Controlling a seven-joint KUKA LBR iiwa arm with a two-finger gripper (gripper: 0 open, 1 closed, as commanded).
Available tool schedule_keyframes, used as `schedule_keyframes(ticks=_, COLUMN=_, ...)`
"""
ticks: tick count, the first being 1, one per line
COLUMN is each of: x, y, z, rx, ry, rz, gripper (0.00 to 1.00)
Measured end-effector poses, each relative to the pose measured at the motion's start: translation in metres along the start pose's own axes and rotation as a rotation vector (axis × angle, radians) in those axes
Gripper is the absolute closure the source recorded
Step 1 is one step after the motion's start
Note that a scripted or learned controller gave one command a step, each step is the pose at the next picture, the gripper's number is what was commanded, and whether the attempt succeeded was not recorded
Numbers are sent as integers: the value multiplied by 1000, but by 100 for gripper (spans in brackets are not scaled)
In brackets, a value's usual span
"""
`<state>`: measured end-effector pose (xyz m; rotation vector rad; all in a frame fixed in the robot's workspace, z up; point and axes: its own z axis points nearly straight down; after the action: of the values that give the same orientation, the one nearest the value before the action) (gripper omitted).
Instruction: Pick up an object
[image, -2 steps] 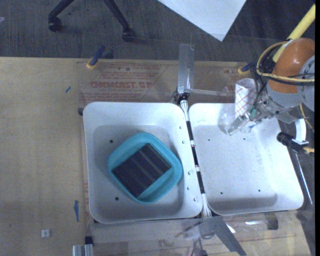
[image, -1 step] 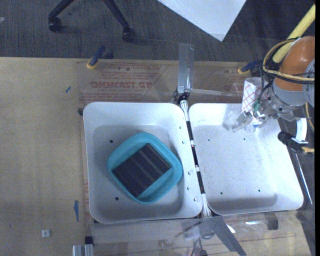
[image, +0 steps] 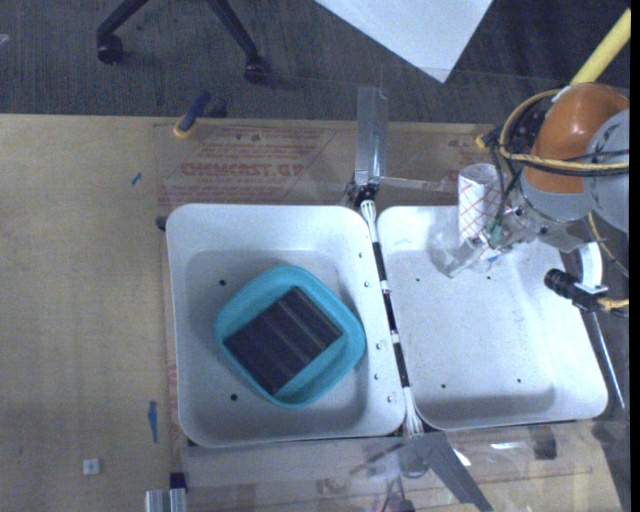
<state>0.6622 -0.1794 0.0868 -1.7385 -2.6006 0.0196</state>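
Beside right bin (image: 540, 400), blue container (image: 290, 335)

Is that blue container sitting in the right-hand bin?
No, the blue container lies in the left bin, well apart from the hand over the right bin.

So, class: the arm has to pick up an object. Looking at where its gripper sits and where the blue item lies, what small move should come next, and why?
Probably a sideways move toward the left bin. The gripper sits over the right bin, near its top edge, while the blue container lies in the left bin. Nothing graspable is visible beneath it.
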Motion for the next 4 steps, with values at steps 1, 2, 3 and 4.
schedule_keyframes(ticks=1, x=34, y=15, z=-1, rx=-2, ry=-3, rz=-115, gripper=0)
schedule_keyframes(ticks=2, x=34, y=15, z=-1, rx=-2, ry=-3, rz=-114, gripper=0)
schedule_keyframes(ticks=3, x=6, y=3, z=0, rx=0, ry=9, rz=107, gripper=0)
schedule_keyframes(ticks=4, x=38, y=17, z=-1, rx=-2, ry=-1, rz=33, gripper=0)
